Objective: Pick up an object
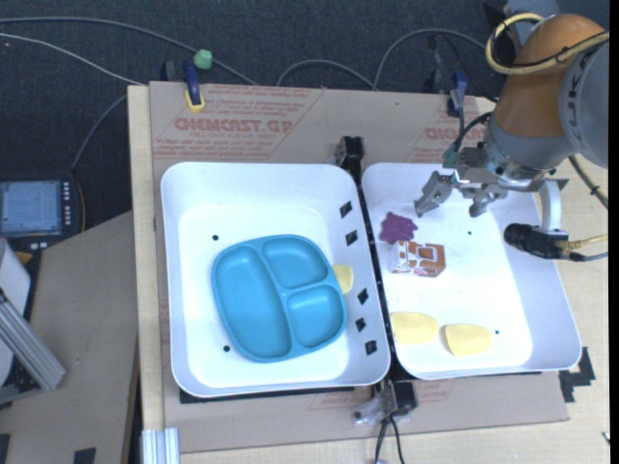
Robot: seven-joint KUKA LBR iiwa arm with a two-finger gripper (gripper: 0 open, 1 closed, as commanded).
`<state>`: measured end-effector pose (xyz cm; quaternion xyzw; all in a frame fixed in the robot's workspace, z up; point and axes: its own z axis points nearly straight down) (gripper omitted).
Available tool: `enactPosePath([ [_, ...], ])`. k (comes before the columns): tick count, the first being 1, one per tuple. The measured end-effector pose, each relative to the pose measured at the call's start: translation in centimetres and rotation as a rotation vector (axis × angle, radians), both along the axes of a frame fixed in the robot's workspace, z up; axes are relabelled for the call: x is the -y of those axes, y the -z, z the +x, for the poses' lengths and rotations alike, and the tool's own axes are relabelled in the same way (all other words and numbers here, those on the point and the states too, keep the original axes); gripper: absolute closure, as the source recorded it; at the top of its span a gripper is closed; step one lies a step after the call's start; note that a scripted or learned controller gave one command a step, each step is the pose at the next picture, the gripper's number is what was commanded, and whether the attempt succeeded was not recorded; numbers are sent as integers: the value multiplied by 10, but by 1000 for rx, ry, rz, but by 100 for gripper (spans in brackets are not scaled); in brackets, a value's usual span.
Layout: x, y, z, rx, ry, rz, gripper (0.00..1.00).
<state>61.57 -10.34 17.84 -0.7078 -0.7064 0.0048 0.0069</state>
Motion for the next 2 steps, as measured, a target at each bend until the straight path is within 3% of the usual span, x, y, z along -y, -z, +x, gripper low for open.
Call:
enactPosePath([
  [1,0,-9,3,15,-2,-2,0],
  [2,3,34,0,10,-2,-1,0],
])
